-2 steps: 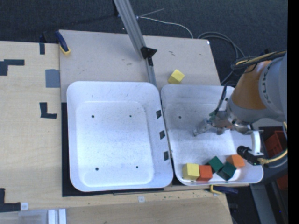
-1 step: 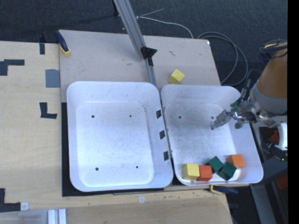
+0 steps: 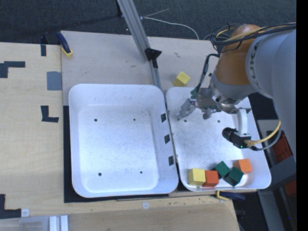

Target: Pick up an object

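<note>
Near the front rim of the right bin, a yellow block, red block, two green blocks and an orange block are sitting huddled, none showing a clear long axis. Farther back, the jaws are hanging over the bin, nothing between them; their opening is hard to judge. Another yellow block is resting on the surface beyond.
</note>
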Controlling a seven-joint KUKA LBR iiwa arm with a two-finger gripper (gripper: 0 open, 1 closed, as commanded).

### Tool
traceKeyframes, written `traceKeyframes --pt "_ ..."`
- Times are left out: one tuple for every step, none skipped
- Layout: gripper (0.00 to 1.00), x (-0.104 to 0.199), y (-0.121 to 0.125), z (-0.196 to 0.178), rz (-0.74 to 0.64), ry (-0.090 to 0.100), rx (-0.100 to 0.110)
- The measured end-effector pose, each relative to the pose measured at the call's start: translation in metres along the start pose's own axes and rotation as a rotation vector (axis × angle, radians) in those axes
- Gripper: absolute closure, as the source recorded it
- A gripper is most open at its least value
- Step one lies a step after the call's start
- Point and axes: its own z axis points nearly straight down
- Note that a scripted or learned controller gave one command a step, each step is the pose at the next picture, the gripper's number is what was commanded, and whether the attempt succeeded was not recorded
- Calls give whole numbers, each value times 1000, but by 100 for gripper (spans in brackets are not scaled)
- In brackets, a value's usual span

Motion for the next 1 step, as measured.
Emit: traceKeyframes --pt "0 76 49 0 1 0 -1"
